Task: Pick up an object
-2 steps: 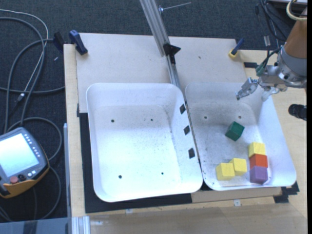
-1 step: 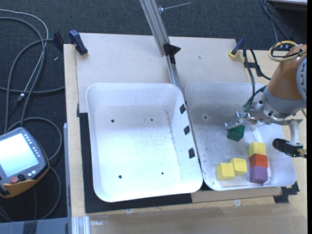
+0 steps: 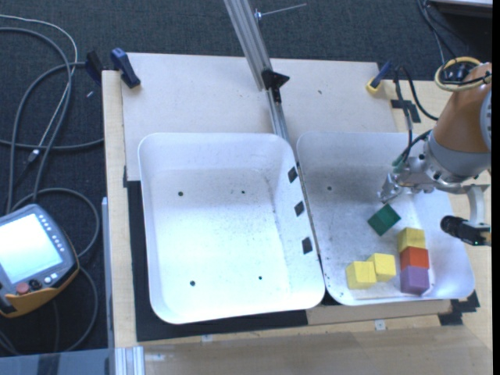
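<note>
over the right bin [image 3: 336, 170], the gripper [image 3: 391, 196] hangs just above a tilted green block [image 3: 383, 220]; whether its fingers are apart or together cannot be told. near the bin's front edge lie two yellow blocks [image 3: 371, 271], and beside them a stack of yellow, orange and purple blocks [image 3: 414, 260]. left bin [image 3: 156, 162] sits alongside.

Probably a robotics lab: teach pendant [image 3: 31, 260] (screen lit) on dark carpet, loose cables [image 3: 47, 123], clamped bench [image 3: 195, 92].
</note>
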